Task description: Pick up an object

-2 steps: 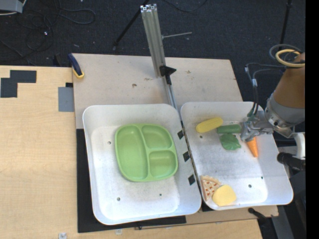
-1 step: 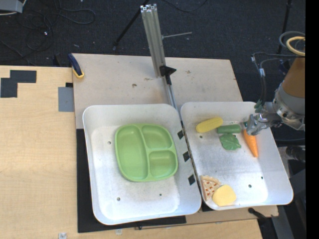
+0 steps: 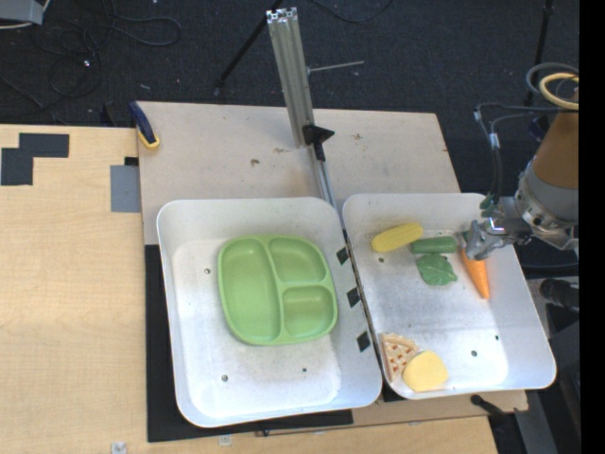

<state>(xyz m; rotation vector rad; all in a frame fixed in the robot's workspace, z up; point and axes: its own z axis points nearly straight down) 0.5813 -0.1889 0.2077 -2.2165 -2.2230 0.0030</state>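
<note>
The surface (image 3: 378,149) carries two white bins side by side. The left bin (image 3: 189,367) holds a green divided plate (image 3: 277,289). The right bin (image 3: 510,348) holds the smaller things — a yellow corn cob (image 3: 397,237), a green leafy piece (image 3: 436,270), a waffle (image 3: 397,353) touching a yellow round piece (image 3: 425,372), and an orange carrot (image 3: 478,274). The jaws (image 3: 479,238) sit at the carrot's upper end — whether they grip it, I cannot tell.

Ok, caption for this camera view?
Gripper over carrot in right bin; green tray in left bin.
</note>
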